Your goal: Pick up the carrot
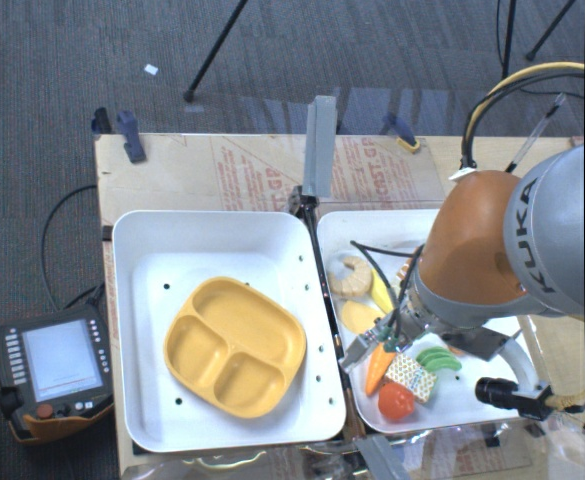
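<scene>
Right bin [492, 408], on the desk [222, 168]: the carrot [377, 370] is lying at a slant near the bin's front left, its upper end just under the claw [384, 339]. The claw is hanging low over that end; whether it is touching or gripping the carrot, and how wide it is standing, cannot be told at this size. A red tomato-like piece [396, 401] is sitting just beside the carrot's lower tip, and a checkered block [412, 376] is resting to its right. Left bin [142, 258]: is holding a yellow divided plate [234, 345]
</scene>
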Tool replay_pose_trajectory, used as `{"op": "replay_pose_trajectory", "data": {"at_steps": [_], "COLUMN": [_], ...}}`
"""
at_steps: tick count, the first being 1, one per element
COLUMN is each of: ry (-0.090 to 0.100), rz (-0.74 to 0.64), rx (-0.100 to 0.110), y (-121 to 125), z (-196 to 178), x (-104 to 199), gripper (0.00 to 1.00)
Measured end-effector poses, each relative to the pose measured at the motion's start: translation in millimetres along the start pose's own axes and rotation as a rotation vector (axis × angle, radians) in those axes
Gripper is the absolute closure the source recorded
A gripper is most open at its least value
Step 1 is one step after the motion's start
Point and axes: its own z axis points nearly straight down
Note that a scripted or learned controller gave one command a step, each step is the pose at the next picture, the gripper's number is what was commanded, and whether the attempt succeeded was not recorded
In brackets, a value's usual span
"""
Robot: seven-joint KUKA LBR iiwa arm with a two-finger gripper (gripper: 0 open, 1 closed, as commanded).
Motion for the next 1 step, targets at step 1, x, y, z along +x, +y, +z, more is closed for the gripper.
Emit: {"op": "replay_pose_trajectory", "data": {"at_steps": [1], "ry": [0.002], "rz": [0.538], "rx": [0.005], "y": [-19.3], "z": [0.6], "x": [-33.1], "gripper": [0.00]}}
